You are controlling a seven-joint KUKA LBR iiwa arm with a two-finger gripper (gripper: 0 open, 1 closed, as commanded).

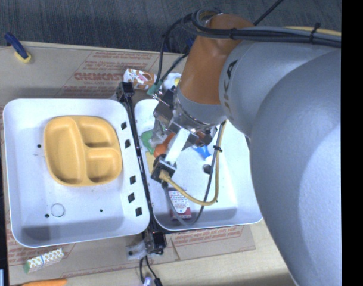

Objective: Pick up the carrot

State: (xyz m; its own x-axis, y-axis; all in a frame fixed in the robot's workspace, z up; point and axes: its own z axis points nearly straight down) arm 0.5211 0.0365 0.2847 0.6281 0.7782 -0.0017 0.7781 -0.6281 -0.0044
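Two shallow white bins are set side by side on a cardboard-covered surface [80, 70]. The left bin [20, 159] is occupied by a yellow divided tray [83, 149], which is placed in the bin's far half, closer to its left wall than to its right.

The right bin [229, 210] is largely covered by the grey arm [276, 118], which is extended over it from the right edge of the surface. The tool [163, 133] is lowered into the far left part of this bin, close to the wall shared with the left bin. Whether the tool is open or closed cannot be told, since it is hidden beneath the wrist.

The carrot [161, 146] is seen only as a small orange patch directly at the tool, in the far left part of the right bin; whether it is gripped cannot be told. A green object [146, 139] is found just beside it, toward the dividing wall. A blue object [201, 153] is partly visible nearer the bin's middle. A small red-and-white packet [180, 204] is laid near the bin's near wall.

Outside the bins, a blue and yellow item [17, 47] is placed at the far left corner of the surface, and a patterned packet [44, 259] is laid at the near left corner.
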